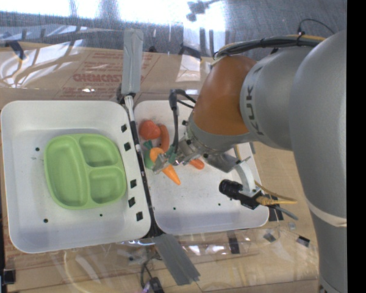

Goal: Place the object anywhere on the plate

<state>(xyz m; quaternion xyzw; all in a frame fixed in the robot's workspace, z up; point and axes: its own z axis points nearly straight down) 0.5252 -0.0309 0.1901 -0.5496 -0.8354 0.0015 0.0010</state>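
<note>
**Entry: pick stage, right bin — object not yet on plate**

Item 1. Green plate (85, 170): three compartments, lying flat in the left bin (18, 224). Nothing rests on it.

Item 2. Right bin (201, 215): holds a cluster of toy food at its left side, close to the divider between the bins. Cluster comprises a red rounded piece (149, 129), an orange piece (164, 137) leaning beside it, an orange carrot-like cone (172, 175) with its tip pointing toward the bin's middle, and a small green-and-yellow piece (154, 154).

Item 3. Gripper (171, 159): lowered into the right bin, directly over the cluster, just above the cone. Jaws state: cannot be told; the metal tips blur into the toys, and no object is plainly seen between them.

Item 4. Black cylindrical fitting (235, 192): hanging off the arm, over the right bin.

Step in hand, by judgement: the grasp, with transfer not begun.

Next move calls for: a firm hold on one toy, a lift clear of the bin wall and divider, travel leftward, and release over any compartment of the plate.
</note>
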